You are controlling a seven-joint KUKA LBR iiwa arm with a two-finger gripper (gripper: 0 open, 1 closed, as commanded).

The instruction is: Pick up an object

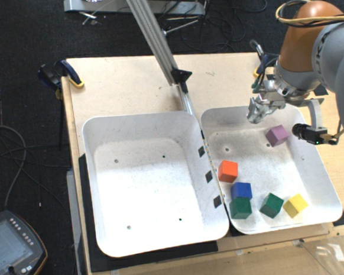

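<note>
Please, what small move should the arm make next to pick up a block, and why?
Probably a short shift toward the purple block, then a descent. The gripper sits over the far part of the right bin with nothing seen between its fingers, and that block lies closest to it, apart from the others.

Wooden bench (126,84), two white bins (103,169)

The arm (325,45) is a thick, rounded grey casing with a glossy orange band above the wrist, narrowing to a cluttered silver metal gripper (256,114) — green and blue wires run along its wrist, and a black fitting on a pale bracket juts out beside it.
</note>
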